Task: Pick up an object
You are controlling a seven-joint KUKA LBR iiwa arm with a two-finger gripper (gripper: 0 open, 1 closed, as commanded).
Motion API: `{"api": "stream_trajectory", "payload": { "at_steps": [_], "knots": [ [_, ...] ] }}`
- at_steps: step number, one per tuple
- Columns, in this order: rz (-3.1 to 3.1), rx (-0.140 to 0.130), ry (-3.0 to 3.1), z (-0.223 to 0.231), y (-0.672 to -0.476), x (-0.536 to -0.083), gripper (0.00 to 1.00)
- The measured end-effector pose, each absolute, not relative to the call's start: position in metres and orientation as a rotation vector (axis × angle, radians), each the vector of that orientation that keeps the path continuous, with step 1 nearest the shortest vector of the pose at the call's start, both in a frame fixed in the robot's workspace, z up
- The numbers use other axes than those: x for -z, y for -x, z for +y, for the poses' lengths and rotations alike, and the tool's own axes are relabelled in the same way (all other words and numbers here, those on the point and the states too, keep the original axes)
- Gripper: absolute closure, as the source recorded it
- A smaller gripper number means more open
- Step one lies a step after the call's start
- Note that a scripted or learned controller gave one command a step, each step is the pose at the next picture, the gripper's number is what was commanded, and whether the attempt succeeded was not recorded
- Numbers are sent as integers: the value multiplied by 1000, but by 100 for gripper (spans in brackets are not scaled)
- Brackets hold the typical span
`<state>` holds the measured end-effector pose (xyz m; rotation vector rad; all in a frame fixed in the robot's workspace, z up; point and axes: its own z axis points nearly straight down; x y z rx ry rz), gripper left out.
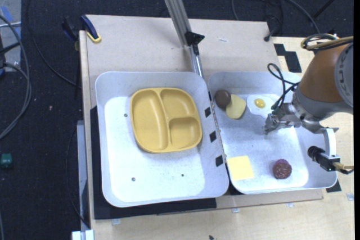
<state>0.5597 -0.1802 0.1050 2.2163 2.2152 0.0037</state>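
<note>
So the gripper sits low in the right bin, right beside a fried egg; can't tell its grip state. Nearby: brown lump touching a pale yellow piece, yellow square, dark red ball. The left bin holds a yellow divided plate.

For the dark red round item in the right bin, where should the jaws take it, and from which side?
Probably straight down from above, closing across the middle of the dark red ball. It looks round and lumpy, sits alone on the right bin floor, with room on both sides, though the bin's near wall is close.
</note>
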Motion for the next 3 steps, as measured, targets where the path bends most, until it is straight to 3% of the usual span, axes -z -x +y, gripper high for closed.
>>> {"api": "stream_trajectory", "payload": {
  "at_steps": [1, 3],
  "knots": [
    [2219, -4, -2215, -184, -560, -168, 100],
    [2221, -4, -2213, -186, -562, -254, 100]
  ]
}}
